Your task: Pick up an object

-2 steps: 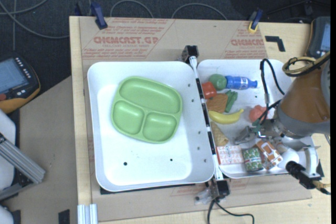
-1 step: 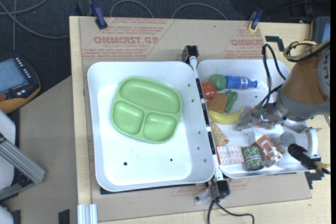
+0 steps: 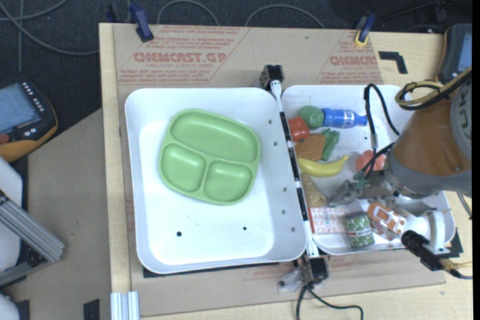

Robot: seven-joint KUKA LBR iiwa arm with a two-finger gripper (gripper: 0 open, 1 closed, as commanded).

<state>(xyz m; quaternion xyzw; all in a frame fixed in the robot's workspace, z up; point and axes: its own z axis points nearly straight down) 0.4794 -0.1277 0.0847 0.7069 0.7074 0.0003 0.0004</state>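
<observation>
Dark carpet with loose cables surrounds a wooden bench (image 3: 225, 49) with red print on it, and two white bins stand on it side by side. In the left bin (image 3: 150, 236) lies a green tray (image 3: 210, 155) with three compartments, a little above the bin's middle. The right bin (image 3: 300, 97) is full of small things: a green ball (image 3: 310, 116) and a blue bottle (image 3: 343, 117) near its far edge, a red ball (image 3: 298, 130) just beside the green one, a banana (image 3: 322, 166) in the middle, and a green can (image 3: 359, 230) and an orange packet (image 3: 387, 219) near the front edge. A printed card (image 3: 328, 220) lies at the front left of this bin. The arm (image 3: 431, 142) comes in from the right and covers the right part of this bin. Its gripper (image 3: 351, 189) is low over the bin, just below the banana and above the can. Whether it is clenched or released I cannot tell, because its tip is dark and blurred. I see nothing clearly grasped in it.
</observation>
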